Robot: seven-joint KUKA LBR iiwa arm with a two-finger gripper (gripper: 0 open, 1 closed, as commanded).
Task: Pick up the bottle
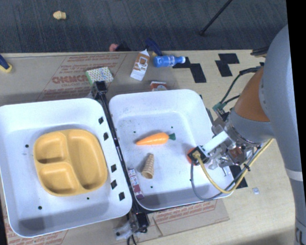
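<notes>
A small blue bottle [167, 61] with a white label lies on its side on the cardboard behind the right bin [156, 100], outside both bins. My gripper [225, 159] hangs over the right bin's right rim, well in front of the bottle and to its right. Cables and the wrist body cover the gripper's tip. Nothing is visibly held.
Inside the right bin lie an orange carrot [152, 140] and a tan ice-cream cone [147, 165]. The left bin [7, 122] holds a yellow divided plate [69, 160]. A small carton [140, 65] and a green sponge [99, 74] lie on the cardboard near the bottle.
</notes>
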